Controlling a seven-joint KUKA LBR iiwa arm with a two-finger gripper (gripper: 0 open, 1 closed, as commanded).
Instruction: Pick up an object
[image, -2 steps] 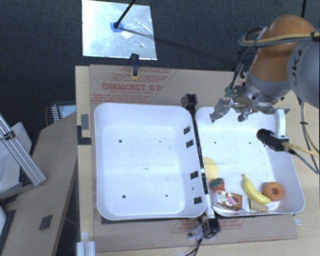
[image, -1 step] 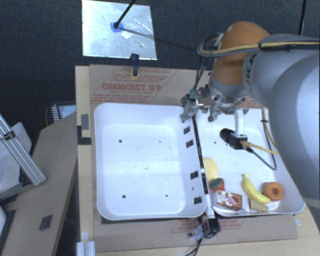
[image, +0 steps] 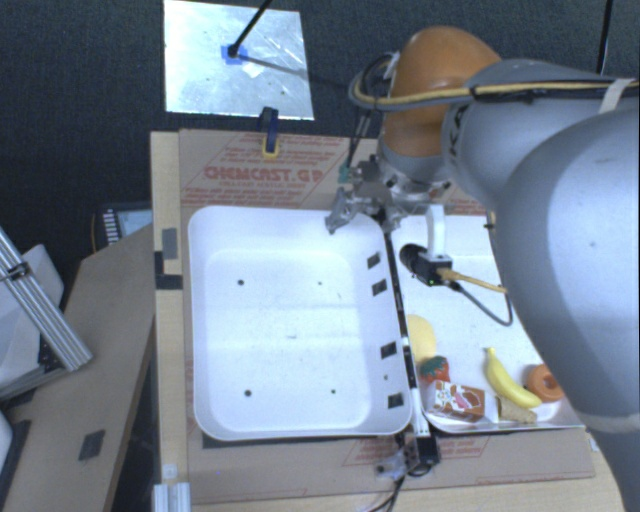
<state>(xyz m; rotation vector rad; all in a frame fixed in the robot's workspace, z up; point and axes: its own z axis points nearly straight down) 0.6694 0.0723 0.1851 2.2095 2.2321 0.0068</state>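
Plainly, the claw (image: 352, 208) hangs over the far edge of the left bin (image: 280, 330), near the divider, with nothing seen between its fingers; I cannot tell whether it is open or closed. Anything worth picking lies in the right bin (image: 470, 262), heaped at its near corner: a banana (image: 506, 378), a lemon (image: 421, 338), a small carton (image: 458, 400) and an orange ring (image: 545, 383). My guess is the arm (image: 540, 170) stands clear before descending.

Grey arm (image: 560, 200), orange band (image: 435, 60), black cables.
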